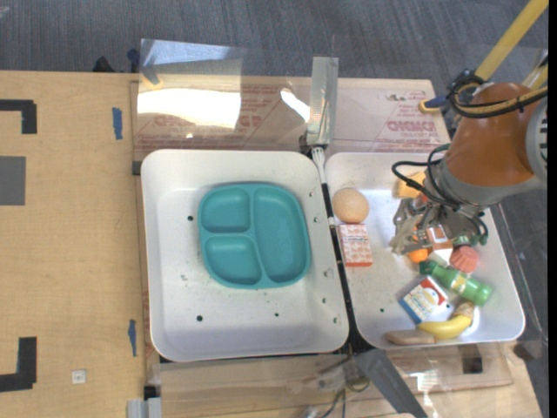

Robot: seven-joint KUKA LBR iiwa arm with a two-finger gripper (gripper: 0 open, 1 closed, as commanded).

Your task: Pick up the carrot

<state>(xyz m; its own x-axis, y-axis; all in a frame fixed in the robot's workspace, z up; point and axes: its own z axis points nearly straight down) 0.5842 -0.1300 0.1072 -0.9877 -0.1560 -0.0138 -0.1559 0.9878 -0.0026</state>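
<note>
Camera view: gripper (416, 226) low in the right bin (505, 320), fingers' state cannot tell. Carrot (419, 254), small orange bit, just below the gripper, touching or nearly. Nearby: pink-red item (464, 258), green bottle (457, 282), white-blue carton (425, 300), banana (446, 325). Egg (351, 205) and red-white snack box (354, 245) at the bin's left side; box print unreadable. Left bin (165, 259) holds teal divided plate (255, 233). Red printing on cardboard (383, 111) behind bins, too blurred to read.

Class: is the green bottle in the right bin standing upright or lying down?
Lying down. The green bottle rests on its side on the floor of the right bin, long axis slanting across it, beside the banana.
</note>
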